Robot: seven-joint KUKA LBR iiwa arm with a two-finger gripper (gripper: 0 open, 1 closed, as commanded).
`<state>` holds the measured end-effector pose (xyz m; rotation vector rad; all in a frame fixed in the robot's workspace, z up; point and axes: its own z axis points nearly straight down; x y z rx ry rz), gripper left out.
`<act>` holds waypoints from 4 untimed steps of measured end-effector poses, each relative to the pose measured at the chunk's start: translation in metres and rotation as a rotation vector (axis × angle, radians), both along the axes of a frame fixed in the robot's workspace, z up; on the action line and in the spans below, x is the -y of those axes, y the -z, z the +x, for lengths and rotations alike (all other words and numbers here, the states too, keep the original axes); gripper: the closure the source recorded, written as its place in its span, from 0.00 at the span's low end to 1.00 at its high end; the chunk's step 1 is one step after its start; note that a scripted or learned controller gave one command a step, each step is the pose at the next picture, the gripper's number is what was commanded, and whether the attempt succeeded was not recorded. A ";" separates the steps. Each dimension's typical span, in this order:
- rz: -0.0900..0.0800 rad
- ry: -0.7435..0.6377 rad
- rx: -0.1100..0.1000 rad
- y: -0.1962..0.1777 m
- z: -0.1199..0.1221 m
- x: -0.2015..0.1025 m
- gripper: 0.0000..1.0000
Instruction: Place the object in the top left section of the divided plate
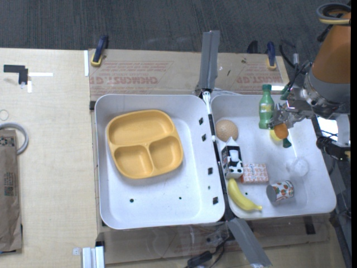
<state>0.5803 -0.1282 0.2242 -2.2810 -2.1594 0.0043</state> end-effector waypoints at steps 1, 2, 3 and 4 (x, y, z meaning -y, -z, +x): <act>0.000 0.000 0.000 0.000 0.000 0.000 0.00; 0.001 0.182 -0.002 0.034 -0.080 -0.047 0.00; -0.002 0.137 0.001 -0.178 -0.086 -0.079 0.00; -0.005 0.133 -0.002 -0.186 -0.085 -0.080 1.00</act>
